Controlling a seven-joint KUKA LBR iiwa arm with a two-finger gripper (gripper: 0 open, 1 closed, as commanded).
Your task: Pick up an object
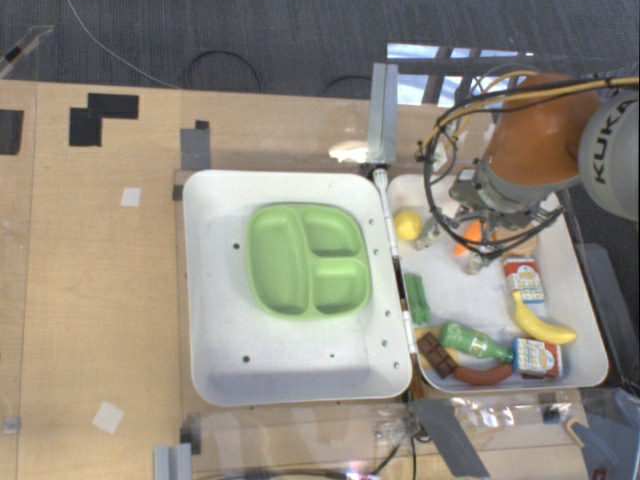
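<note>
Tool (487, 230) sits low over the far part of the right bin (590, 353), under the arm's wrist; its state cannot be told from this view, since wrist and cables cover it. An orange object (472, 233) shows just beneath the tool, partly hidden, so contact cannot be confirmed either.

Arm (535, 133) enters from the bench's right side, orange band above the wrist, wrist pointing down into the bin. Black and yellow cables (440, 158) loop off the wrist toward the divider between the bins.

Right bin contents:
- yellow lemon (408, 225) near the bin's far left corner, just left of the tool
- green packet (415, 298) along the left wall
- small carton (524, 278) just on the near side of the tool, to its right
- banana (541, 325) nearer than the carton, toward the right wall
- green bottle (476, 343) lying on its side in the near part
- brown chocolate bar (434, 353) at the near left corner
- red-brown sausage (483, 374) along the near wall
- second small box (537, 358) near the near right corner

Left bin (215, 368) holds a green divided plate (306, 259), roughly centred, well apart from the tool.
</note>
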